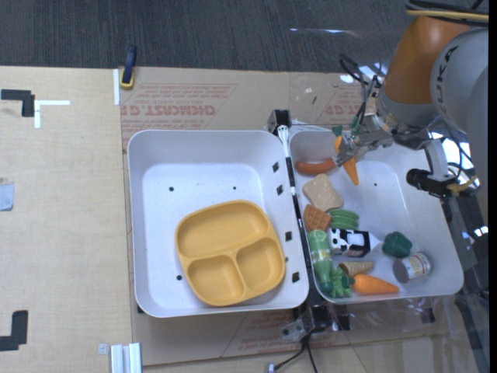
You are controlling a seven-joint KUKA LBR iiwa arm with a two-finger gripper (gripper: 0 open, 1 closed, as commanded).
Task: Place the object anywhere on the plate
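Note:
The yellow three-compartment plate (229,251) lies in the left white bin (155,208) with nothing on it. My gripper (349,152) hangs over the far left part of the right bin (423,208). It is shut on a small orange carrot-shaped piece (352,171), whose pointed tip hangs down below the fingers. A red-orange sausage (314,164) lies just to the left of the gripper on the bin floor.
The right bin holds several toy foods: a bread slice (322,191), a waffle piece (316,217), a black-and-white carton (349,242), a green pepper (397,244), a tin can (411,267) and a larger carrot (374,285). The ridge between the bins (291,208) separates gripper and plate.

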